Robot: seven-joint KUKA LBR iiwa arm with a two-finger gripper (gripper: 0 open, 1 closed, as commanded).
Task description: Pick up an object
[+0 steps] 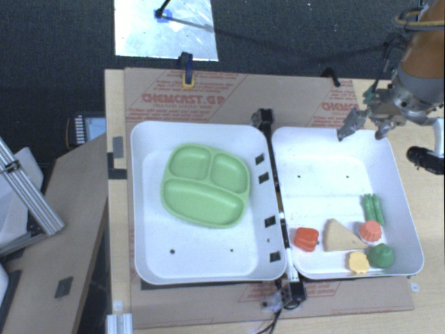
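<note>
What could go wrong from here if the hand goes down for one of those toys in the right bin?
The toys crowd the right bin's near corner: the orange piece, green piece and yellow piece touch, so the hand may nudge neighbours or grab two. They also sit close to the bin wall, risking a finger strike.

Six small toy foods lie clustered in the near right corner of the right bin (327, 179); a red-orange piece (306, 239) sits leftmost, near the divider; a tan wedge (341, 236) lies flat just beside it; a yellow piece (358, 261) and a dark green round one (380, 256) sit along the near wall; a red-orange ball (370, 231) rests above them; green stalks (373, 207) lie lengthwise farthest back.
</note>
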